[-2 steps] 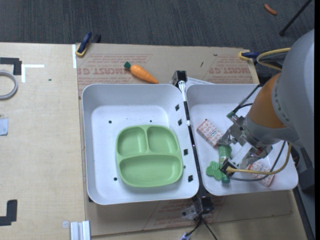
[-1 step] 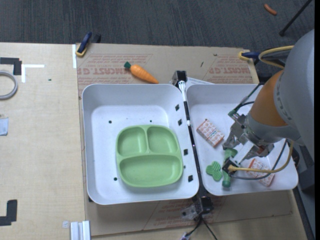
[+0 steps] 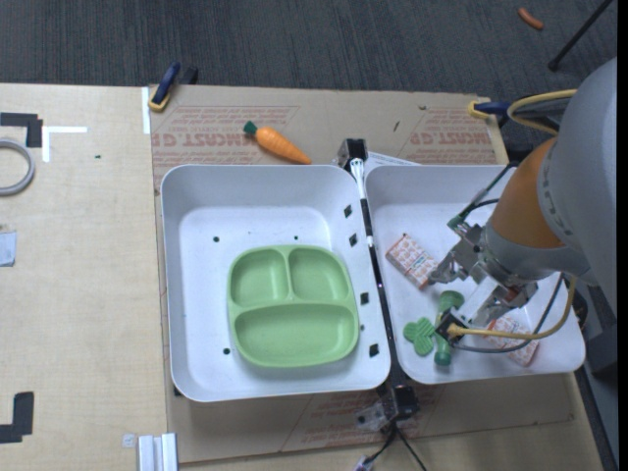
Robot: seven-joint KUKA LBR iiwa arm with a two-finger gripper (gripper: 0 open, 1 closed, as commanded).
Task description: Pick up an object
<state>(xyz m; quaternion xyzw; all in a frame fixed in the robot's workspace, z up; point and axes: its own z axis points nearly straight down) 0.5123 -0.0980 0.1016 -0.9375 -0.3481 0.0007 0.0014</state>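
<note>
Robotics lab: cardboard-lined bench [image 3: 78,312], white bins [image 3: 196,224].

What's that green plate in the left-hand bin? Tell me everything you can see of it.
The green plate is pale green with rounded corners and looks like smooth plastic. Ridges split it into three compartments: two small ones at the far side, one wide one nearer the camera, all bare. It lies flat, right way up, slightly turned, on the floor of the left bin. Nothing else touches it.

Rounded grey arm [image 3: 601,155] w/ orange band [image 3: 525,209] above wrist, thin dark cables [image 3: 483,202] running alongside.
</note>
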